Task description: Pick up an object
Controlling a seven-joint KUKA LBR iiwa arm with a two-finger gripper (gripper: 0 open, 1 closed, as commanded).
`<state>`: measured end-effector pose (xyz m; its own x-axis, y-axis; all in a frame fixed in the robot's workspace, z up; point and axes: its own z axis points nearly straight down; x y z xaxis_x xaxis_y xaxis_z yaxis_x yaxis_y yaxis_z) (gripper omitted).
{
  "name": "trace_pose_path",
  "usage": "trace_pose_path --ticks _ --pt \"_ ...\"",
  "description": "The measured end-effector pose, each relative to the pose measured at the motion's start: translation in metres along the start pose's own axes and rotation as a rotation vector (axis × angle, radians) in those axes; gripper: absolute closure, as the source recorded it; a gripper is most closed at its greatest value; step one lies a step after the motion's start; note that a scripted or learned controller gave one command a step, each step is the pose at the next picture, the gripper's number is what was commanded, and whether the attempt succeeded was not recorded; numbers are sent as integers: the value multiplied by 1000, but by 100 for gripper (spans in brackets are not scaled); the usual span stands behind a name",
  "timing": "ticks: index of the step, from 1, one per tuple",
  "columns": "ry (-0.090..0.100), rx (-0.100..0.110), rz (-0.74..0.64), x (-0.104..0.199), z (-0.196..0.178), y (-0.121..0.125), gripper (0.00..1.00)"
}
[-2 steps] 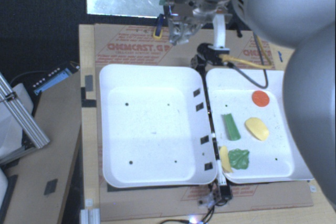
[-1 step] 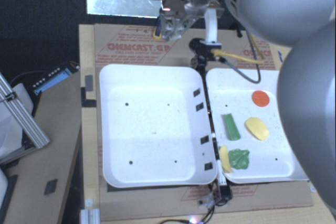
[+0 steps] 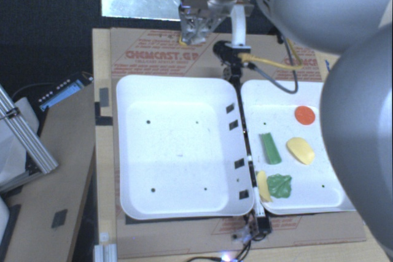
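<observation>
My gripper (image 3: 195,30) sits past the bins' far edge; can't tell its state. Targets, e.g. yellow piece (image 3: 301,150) & green strip (image 3: 269,148), lie well nearer cam, right bin (image 3: 331,199). Risk: descent misses, hits divider.

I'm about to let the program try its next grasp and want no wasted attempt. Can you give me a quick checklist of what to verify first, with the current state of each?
1. Objects available to pick: ok. The right bin holds an orange disc, a green bar, a yellow lump and a green leafy piece.
2. Targets separated: partly ok. Disc, bar and lump lie apart; the leafy piece touches a yellow piece at the bin's left wall.
3. Gripper over a target: not ok. It is beyond the bins' far edge, over the cardboard.
4. Gripper free of any object: cannot tell.
5. Finger opening: cannot tell.
</observation>
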<state>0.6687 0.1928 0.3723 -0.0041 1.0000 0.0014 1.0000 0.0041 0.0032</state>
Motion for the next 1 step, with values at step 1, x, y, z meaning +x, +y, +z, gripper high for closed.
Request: trace_pose_path --ticks 1 --pt "1 -1 -2 29 -19 0 100"
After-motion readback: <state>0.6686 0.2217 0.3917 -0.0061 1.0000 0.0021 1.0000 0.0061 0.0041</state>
